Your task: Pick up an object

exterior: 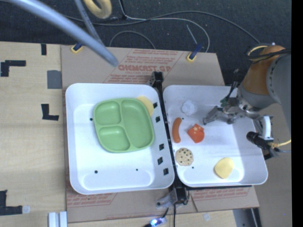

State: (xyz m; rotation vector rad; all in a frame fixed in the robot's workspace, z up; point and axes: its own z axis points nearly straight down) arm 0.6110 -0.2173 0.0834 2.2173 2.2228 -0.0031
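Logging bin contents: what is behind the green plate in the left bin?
A yellow object peeks out at the green plate's far right corner, against the left bin's wall. The plate covers most of it, so its shape is unclear.

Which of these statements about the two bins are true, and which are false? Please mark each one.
1. The green tray lies in the left bin. True.
2. The cookie sits on the green tray. False: it lies on the floor of the right bin, below the sausage.
3. The red tomato-like piece lies to the right of the sausage. True.
4. The gripper holds the yellow piece. False: that piece lies apart from it, near the front edge of the right bin.
5. The green tray has three compartments with food in each. False: the compartments hold nothing.
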